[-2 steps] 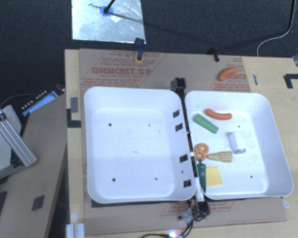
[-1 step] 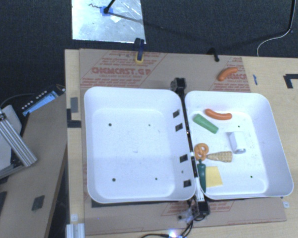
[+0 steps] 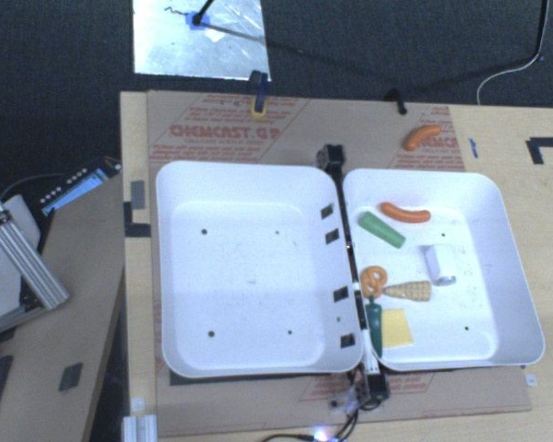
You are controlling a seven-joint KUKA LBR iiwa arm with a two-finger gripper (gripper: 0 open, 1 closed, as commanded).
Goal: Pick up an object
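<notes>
Choice of target is the step in hand, as I judge it: every candidate lies loose and nothing is lifted yet. The pickable things sit in the right bin (image 3: 514,256), crowded toward its left wall. An orange sausage (image 3: 406,214) lies near the far edge with a green block (image 3: 382,229) just beside it, toward the divider. A white cylinder (image 3: 440,264) rests near the middle of the bin floor, apart from its neighbours. Closer to the near edge an orange ring (image 3: 373,279) touches the left wall, with a tan cone (image 3: 408,291) lying right against it. A yellow square (image 3: 395,328) sits in the near left corner beside a dark green piece (image 3: 375,319). A second sausage (image 3: 422,137) lies outside, on the bench (image 3: 498,136) beyond the bin's far edge. The left bin (image 3: 166,247) holds none of these. Whether the gripper is open or closed I cannot tell. The next move calls for the arm to come in over the right bin and descend on one item. The white cylinder looks the safest pick, having room on both sides. The ring and cone look likely to foul each other.
</notes>
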